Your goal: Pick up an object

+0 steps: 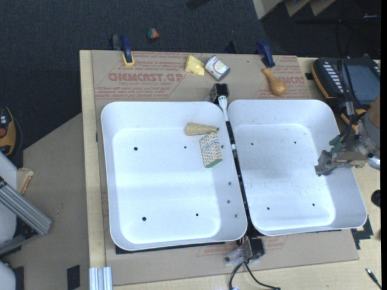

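The brown bench (151, 77) bears two white bins (169, 180), a yellow wedge (195, 66) and a wooden spoon (274, 82).

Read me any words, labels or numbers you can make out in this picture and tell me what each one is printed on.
"CHEMCAST GP", in red print, on the brown board behind the bins.
More red print on the same board at the right: too blurred to read.
Patterned packet in the left bin: markings too small to read.
Small white box on the board: print too small to read.
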You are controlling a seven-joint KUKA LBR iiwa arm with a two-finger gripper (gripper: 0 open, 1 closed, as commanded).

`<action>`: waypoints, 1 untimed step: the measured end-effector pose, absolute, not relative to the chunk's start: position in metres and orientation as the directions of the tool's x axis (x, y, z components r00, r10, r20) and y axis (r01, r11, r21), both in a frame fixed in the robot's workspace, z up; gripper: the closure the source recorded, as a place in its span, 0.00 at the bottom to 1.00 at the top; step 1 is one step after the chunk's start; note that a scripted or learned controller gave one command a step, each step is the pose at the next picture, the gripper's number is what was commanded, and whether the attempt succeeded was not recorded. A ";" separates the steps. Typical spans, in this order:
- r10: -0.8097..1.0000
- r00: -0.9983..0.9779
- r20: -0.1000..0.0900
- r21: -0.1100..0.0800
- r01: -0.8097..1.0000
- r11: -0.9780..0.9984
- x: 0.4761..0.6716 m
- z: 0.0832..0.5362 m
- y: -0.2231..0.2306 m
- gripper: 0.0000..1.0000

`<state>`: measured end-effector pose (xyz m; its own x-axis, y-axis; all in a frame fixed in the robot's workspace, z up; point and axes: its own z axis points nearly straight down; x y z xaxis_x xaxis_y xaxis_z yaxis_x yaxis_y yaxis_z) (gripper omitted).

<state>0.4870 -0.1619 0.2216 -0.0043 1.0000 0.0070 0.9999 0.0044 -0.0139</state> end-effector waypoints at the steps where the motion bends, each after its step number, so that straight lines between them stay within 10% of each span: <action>1: 1.000 -0.002 -0.007 0.021 1.000 0.003 0.480 0.441 -0.163 1.00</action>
<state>0.4802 -0.1634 0.4407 -0.0024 1.0000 -0.0066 0.9998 0.0025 0.0208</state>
